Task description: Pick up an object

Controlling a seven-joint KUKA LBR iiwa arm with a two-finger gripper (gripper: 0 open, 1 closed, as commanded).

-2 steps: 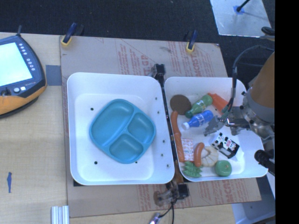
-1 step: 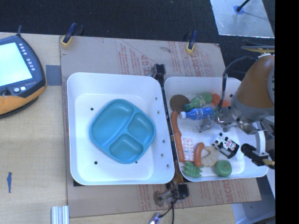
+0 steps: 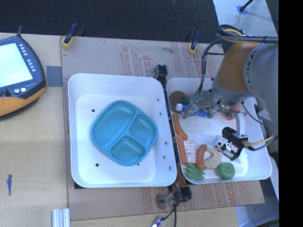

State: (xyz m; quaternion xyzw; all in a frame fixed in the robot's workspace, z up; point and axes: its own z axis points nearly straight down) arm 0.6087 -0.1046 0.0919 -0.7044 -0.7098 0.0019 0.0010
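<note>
Over the right bin (image 3: pixel 263 172), at its far end, jaws (image 3: pixel 201 109) low among the clutter; open or closed, impossible to tell. Nearest pickable item, a long orange sausage (image 3: pixel 179 135), just nearward and left, long axis running near to far.

Cardboard sheet (image 3: pixel 118 56) under both bins carries repeated red printing along diagonal and edge bands; characters too small and blurred to read. Small white packet (image 3: pixel 190 151) in the right bin (image 3: pixel 258 171), beside the sausages, bears red printing, likewise illegible. Handheld control pad (image 3: pixel 16 77) at far left shows a blank bright screen; button markings unreadable. No legible text, numbers or brands anywhere.
</note>
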